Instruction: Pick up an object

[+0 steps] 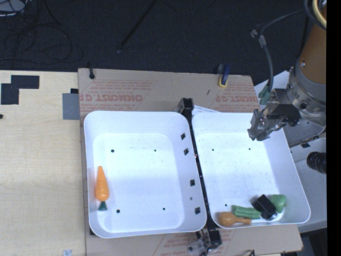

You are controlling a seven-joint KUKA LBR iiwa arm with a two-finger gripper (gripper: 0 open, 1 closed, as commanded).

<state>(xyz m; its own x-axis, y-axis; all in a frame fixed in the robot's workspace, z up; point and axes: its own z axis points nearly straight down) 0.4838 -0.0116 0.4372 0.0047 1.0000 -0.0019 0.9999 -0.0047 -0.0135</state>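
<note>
An orange toy carrot (101, 185) with a green tip lies at the left edge of the left bin (138, 122). In the front right corner of the right bin (234, 122) lie a small black block (265, 206), a green piece (277, 201), a green pod-like toy (245, 212) and an orange-brown pear-shaped toy (233, 219), bunched together. My gripper (258, 132) hangs above the back right part of the right bin, well away from those objects, with nothing visible in it.
The two white bins sit side by side on a cardboard sheet (160, 92), joined by a black divider (193, 164). A blue and yellow clamp (223, 76) holds the cardboard's back edge. Light wooden table lies to the left.
</note>
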